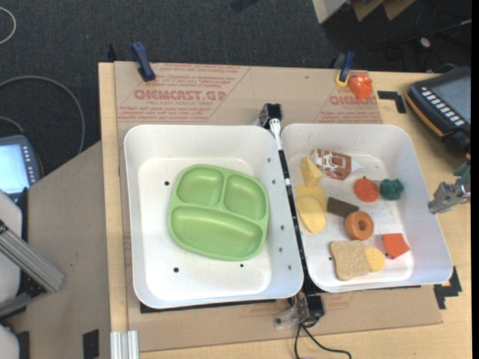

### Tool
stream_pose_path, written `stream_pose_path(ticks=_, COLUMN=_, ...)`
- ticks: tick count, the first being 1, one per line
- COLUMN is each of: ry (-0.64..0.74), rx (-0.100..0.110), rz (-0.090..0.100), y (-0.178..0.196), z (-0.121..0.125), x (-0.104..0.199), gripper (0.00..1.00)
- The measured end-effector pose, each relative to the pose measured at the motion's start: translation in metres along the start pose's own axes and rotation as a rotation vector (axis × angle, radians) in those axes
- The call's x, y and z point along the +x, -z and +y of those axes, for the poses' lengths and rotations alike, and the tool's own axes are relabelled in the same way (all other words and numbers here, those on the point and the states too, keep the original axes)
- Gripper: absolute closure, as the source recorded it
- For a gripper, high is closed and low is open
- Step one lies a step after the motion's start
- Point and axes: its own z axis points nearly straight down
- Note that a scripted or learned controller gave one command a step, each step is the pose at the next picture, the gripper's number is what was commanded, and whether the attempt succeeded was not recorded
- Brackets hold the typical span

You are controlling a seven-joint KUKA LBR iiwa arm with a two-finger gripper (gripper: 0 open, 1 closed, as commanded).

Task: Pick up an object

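The gripper (447, 195) sits at the right edge of the right bin (419, 271), low and off to the side. It is too small and blurry to tell how it is set or if it has anything. The toy food lies in that bin: a donut (359, 225), a slice of bread (349, 259), a tomato (366, 190) and a red block (396, 244). The left bin (142, 223) holds a green plate (218, 212). The picking looks not yet begun. Next, the arm needs to go over one toy and come down on it.

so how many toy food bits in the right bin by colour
yellow: 3 (first at)
red/orange: 2 (first at)
brown: 3 (first at)
green: 1
tan bread slice: 1
white/brown packet: 1
total: 11
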Motion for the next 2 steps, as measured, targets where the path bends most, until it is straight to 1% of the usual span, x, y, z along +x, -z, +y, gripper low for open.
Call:
stream_pose_path(ticks=1, ry=0.015, rx=0.000, rz=0.005, y=-0.047, z=0.046, x=0.104, gripper=1.00)
stream_pose_path(ticks=2, ry=0.008, rx=-0.012, rz=-0.001, y=0.036, z=0.000, x=0.138, gripper=1.00)
